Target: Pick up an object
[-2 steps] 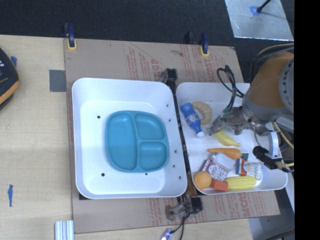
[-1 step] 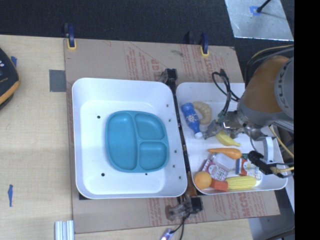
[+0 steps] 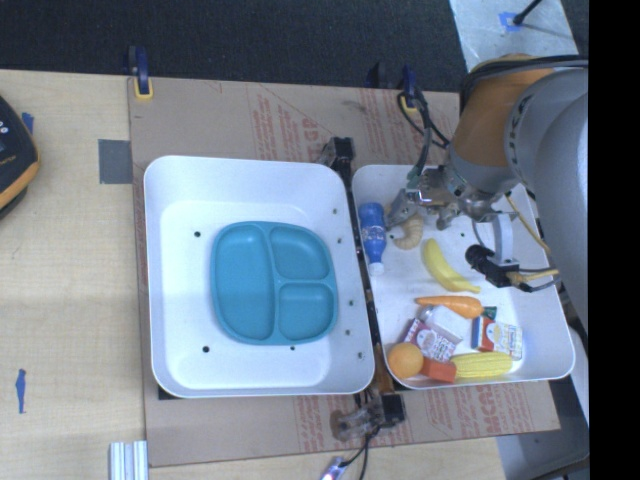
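The right bin (image 3: 545, 313) holds several small objects. A blue bottle (image 3: 372, 232) lies along its left wall. A yellow banana (image 3: 445, 267) lies in the middle, with an orange carrot (image 3: 452, 306) below it. Near the front are an orange ball (image 3: 404, 359), a corn cob (image 3: 482, 366) and two printed packets (image 3: 436, 336). My gripper (image 3: 408, 206) hangs low over the bin's back left part, right of the bottle's cap. A small tan object (image 3: 408, 233) lies just under it, partly hidden.
The left bin (image 3: 175, 198) carries a blue divided plate (image 3: 274, 281) in its middle. The grey arm with its orange band (image 3: 500, 98) fills the back right corner above the right bin. Clamps and cables sit at the bins' far and near edges.
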### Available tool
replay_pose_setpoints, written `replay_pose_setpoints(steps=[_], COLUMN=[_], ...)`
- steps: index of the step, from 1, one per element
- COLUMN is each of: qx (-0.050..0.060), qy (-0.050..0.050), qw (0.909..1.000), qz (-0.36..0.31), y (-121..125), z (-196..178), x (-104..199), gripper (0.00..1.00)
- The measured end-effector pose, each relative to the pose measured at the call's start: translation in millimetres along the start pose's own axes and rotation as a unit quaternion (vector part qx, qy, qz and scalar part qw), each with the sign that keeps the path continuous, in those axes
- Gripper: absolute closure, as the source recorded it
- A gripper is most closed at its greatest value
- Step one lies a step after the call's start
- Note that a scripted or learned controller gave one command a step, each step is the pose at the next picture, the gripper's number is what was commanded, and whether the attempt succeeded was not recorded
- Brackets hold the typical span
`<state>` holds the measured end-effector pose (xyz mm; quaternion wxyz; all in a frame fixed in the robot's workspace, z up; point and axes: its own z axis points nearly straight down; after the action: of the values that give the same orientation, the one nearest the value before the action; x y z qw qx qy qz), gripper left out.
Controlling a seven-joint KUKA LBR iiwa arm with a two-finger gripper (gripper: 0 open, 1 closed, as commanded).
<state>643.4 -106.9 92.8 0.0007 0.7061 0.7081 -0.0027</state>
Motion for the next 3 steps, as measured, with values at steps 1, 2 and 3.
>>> replay_pose_setpoints(steps=[1,2,3], qx=[0.000,-0.001,-0.002], qy=[0.001,0.001,0.001], qw=[1.0000,1.0000,1.0000], qz=[-0.001,0.000,-0.001], y=[-57.4,5.6,13.4], z=[1.1,-0.2,-0.2], x=[-0.6,-1.2,-0.7], gripper=[0.00,0.00,0.00])
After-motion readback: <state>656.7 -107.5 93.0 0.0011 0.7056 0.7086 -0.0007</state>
